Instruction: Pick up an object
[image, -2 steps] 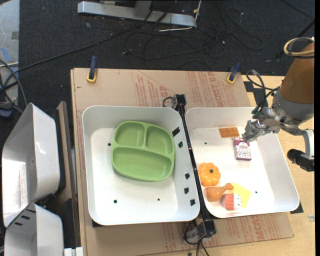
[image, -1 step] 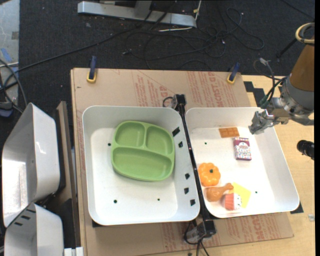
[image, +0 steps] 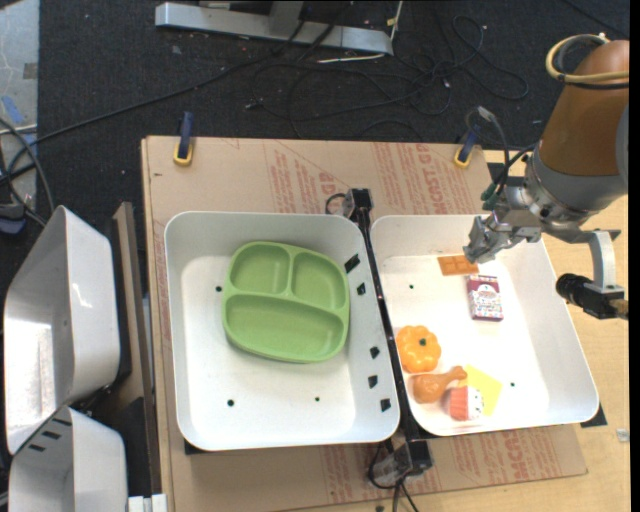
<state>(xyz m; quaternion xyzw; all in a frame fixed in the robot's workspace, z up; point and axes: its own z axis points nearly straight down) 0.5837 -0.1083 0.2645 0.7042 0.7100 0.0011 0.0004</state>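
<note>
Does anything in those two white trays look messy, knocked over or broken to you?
Nothing looks broken or spilled. The green divided plate sits slightly askew in the left bin. In the right bin, the toy pumpkin, drumstick and small box lie loosely scattered. The gripper hovers by a small orange piece.

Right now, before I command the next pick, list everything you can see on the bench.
white bins: 2, side by side on the bench
divided plate: 1, green, in the left bin
flat orange piece: 1, right bin, beside the gripper
small box: 1, pink and white, right bin
toy pumpkin: 1, orange, right bin near the divider
toy drumstick: 1, tan-orange, below the pumpkin
yellow piece: 1, beside the drumstick
clamps: 2, yellow, at the board's far edge
gripper: 1, grey, low over the right bin's far part
</note>
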